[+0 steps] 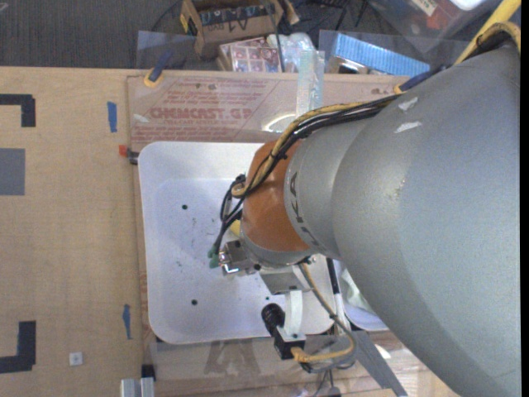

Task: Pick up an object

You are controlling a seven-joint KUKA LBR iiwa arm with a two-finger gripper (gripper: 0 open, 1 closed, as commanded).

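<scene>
From where I stand, the white bin is the thing to steer by, and the grey arm reaches in over its right half, the orange band hanging low above the bin's middle. The gripper sits just under that band, close over the bin floor, but the wrist covers it and I cannot tell whether it is open or closed, or whether it has anything. The object to be picked up I cannot make out for certain. A small green scrap at the gripper's left edge, near the bin's centre, may be it, or may belong to the tool. If it is the object, I judge it light and small, likely to skid on the smooth white floor, so it would want a pinch across its narrow width, square from above. Two dark specks lie on the bin's left half, well apart, and look too slight to grasp. Black cables loop along the wrist above the bin and could snag on a low turn. Beyond the bin's far rim lies a clear sheet with red lettering, and behind that a cardboard box. The wooden bench stretches left of the bin, with blue tape near the far left corner.
</scene>
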